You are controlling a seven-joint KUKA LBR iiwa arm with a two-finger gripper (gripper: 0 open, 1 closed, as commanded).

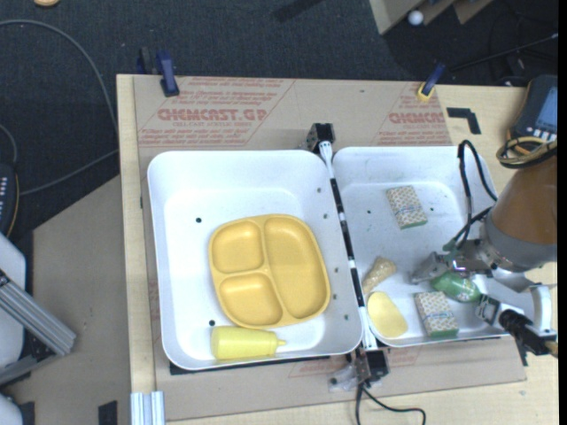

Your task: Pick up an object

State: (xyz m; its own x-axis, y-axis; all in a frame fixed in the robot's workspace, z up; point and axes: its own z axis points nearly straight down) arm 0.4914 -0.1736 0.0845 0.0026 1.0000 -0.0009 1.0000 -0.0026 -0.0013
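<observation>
From the overhead camera, the gripper sits low in the right bin, over a green object (whether it's pinched, I cannot tell). A patterned packet lies just beside; it could get nudged or grabbed too.

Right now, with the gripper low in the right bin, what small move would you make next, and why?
Probably a short lift straight up to test the grasp. The gripper sits low in the right bin over a green object, but I cannot tell whether that object is between its fingers. A patterned block and a yellow piece lie close by, so sideways motion risks nudging them.
</observation>
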